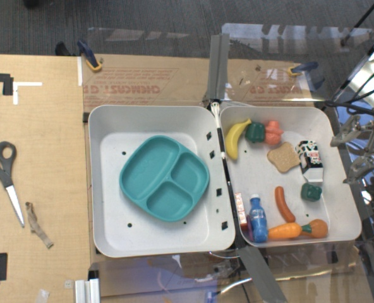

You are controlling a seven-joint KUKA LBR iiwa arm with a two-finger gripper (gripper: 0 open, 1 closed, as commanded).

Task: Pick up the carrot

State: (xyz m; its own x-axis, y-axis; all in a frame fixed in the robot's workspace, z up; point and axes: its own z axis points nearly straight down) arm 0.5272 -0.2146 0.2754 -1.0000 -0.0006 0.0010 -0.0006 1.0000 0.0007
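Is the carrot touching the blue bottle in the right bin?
Touching. In the camera view the carrot lies along the near wall of the right bin, and its left tip meets the lower side of the blue bottle with no white floor between them.

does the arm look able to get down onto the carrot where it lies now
Probably yes. The carrot lies flat and uncovered near the front wall of the right bin, open from above. The blue bottle touches its tip and the wall sits close, so room for the pincer looks tight.
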